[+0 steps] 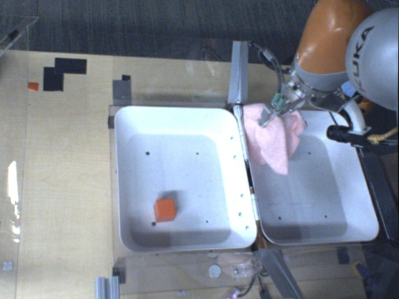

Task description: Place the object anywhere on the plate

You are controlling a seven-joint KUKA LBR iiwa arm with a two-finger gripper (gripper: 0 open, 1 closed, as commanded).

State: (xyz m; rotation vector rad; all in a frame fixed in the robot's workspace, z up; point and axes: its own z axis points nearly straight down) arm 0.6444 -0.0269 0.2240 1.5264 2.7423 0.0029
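My gripper (272, 115) hangs over the back left corner of the right bin (324, 223), and it is pinched on a pink cloth (274, 143). The cloth is bunched where my fingers grip it and drapes down from there, its lower tip hanging over the bin floor and its left edge close against the divider between the two bins. My arm (340, 36) comes in from the right, the orange band above the wrist sitting high over the bench.

The left bin (181, 129) is a shallow white tray with rounded corners and a few small dark dots on its floor. An orange block (165, 210) sits on that floor, near the front left corner, well apart from the cloth and from my gripper.

Both bins rest side by side on a pale wooden bench (62, 167). A grey metal bar (237, 73) stands at the back where the bins meet. On the bench to the far left are black angular marks (62, 72) and a small orange square (33, 86) beside them. Beyond the bench the floor is dark grey carpet (156, 11). At the front edge, below the bins, some metal fittings (215, 270) show. A black cable (349, 134) runs beside my wrist over the right bin's far edge.
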